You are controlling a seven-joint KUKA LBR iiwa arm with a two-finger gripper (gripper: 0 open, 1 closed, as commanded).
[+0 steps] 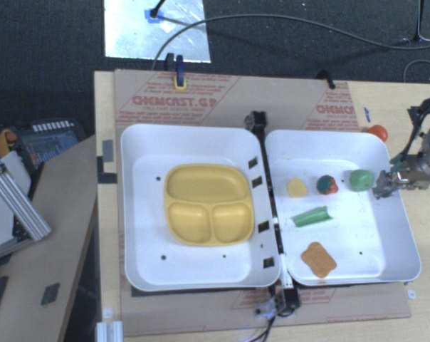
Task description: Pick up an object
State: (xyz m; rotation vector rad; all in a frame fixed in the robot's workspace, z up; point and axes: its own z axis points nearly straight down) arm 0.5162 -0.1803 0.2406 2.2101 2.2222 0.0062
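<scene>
Bins (201, 137) — two; five objects (312, 216), one tray (206, 204).

Both bins (144, 191) look like smooth white plastic with a faint sheen. The yellow tray (208, 204) is matt plastic, softly moulded. The small food pieces look like plastic too: a green stick (312, 216), an orange-brown piece (319, 259) with a rougher face. The board (201, 98) under the bins looks like printed brown cardboard. The gripper (383, 185) is dull grey metal. A foil-like sheet (156, 20) shines on the dark matt floor.
</scene>
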